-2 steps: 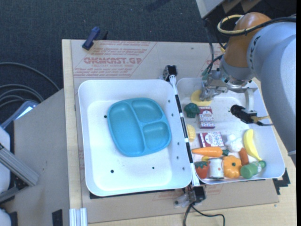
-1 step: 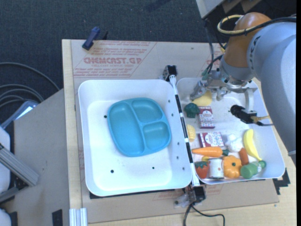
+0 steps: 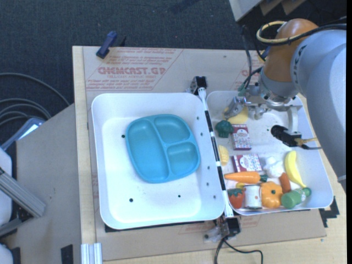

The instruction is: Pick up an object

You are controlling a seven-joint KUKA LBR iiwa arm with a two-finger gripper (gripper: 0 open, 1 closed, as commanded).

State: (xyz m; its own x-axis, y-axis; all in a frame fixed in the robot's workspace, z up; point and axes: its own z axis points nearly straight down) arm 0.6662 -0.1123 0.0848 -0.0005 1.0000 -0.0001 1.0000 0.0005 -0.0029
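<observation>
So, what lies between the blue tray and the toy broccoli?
In the camera view, between the blue divided tray and the toy broccoli lie bare white bin floor and the two bins' adjoining rims, joined by black clips.

**Bright, even overhead light, soft focus**

Light falls evenly from above. The white bins [image 3: 104, 147] glare almost featureless, and shadows under the blue tray [image 3: 163, 147] are faint. The dark floor [image 3: 44, 15] stays dim. The whole picture is slightly soft and grainy; the arm [image 3: 324, 76] at right looks blurred.
</observation>
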